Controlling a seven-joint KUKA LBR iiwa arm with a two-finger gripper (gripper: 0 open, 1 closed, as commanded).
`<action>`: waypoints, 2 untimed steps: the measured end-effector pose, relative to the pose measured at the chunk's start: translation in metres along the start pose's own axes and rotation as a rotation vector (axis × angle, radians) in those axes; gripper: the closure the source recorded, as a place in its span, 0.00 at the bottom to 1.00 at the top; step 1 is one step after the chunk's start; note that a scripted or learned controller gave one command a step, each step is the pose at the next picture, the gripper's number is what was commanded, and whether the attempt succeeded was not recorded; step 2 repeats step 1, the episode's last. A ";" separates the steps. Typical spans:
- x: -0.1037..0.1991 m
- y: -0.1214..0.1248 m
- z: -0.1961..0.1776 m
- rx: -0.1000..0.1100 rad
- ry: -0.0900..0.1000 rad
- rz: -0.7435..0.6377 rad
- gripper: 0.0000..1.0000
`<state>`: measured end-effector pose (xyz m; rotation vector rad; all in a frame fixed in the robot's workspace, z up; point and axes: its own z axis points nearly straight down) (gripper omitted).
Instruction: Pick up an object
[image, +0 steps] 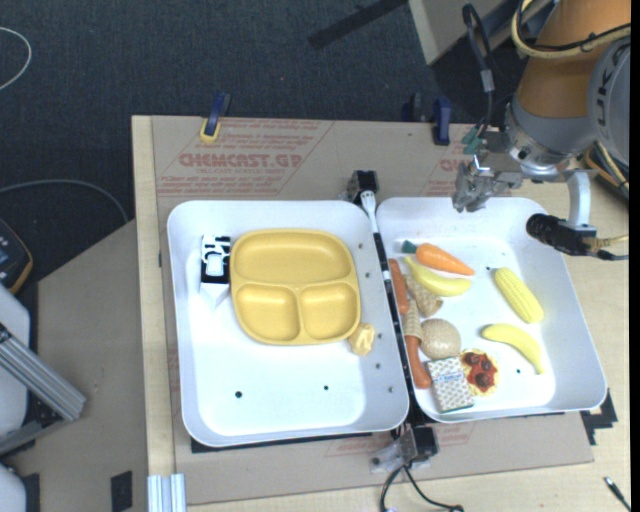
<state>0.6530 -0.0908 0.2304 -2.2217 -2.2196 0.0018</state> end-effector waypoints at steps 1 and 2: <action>0.009 0.007 0.016 0.001 0.000 -0.002 1.00; 0.009 0.007 0.016 0.001 0.000 -0.002 1.00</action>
